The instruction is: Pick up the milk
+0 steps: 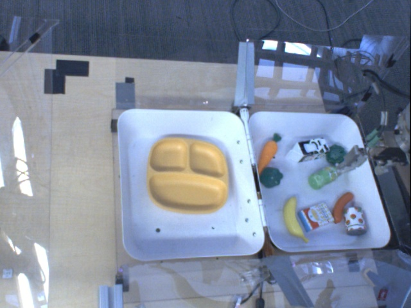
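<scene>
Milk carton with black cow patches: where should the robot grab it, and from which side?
The small white carton with black patches seems to lie flat, so come straight down and grip across its narrow middle. A dark green broccoli piece crowds its right end, so closing on the long near and far faces looks safer than end to end.

Pretty bright, even light overall, seems to come from above. The two white bins [128,191] are nearly blown out, so their walls barely show any shading, just soft faint shadows under the yellow tray [189,174]. Bright window-like glare patches sit on the worktop [64,172] at the left and on the clear panel [282,47] up top. Whole frame is a bit soft and grainy, small items look mushy
</scene>
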Robot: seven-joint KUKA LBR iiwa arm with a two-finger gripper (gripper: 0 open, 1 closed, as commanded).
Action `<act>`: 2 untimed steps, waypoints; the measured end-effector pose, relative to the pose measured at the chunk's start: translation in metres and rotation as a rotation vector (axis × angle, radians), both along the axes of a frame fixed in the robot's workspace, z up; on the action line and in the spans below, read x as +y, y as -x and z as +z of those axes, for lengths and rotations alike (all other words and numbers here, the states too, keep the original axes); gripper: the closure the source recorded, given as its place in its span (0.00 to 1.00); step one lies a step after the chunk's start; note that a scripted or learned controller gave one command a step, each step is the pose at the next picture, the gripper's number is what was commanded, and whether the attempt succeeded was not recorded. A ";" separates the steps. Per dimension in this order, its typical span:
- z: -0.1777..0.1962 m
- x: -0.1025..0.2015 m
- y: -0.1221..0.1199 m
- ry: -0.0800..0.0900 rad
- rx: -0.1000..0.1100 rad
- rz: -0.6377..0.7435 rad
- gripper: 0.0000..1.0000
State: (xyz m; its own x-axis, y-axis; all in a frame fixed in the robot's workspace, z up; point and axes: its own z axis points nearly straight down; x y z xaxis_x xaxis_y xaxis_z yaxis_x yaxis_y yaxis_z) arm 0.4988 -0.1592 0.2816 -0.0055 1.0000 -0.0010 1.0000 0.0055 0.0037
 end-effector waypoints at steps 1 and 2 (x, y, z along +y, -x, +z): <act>-0.102 0.035 -0.061 -0.001 0.002 -0.037 0.00; -0.194 0.011 -0.107 0.001 -0.007 -0.003 0.00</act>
State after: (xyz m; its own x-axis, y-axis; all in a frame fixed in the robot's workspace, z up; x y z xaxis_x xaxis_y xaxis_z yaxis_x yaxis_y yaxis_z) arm 0.6058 -0.1479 0.0880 -0.0022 1.0000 -0.0021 0.9999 0.0023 0.0106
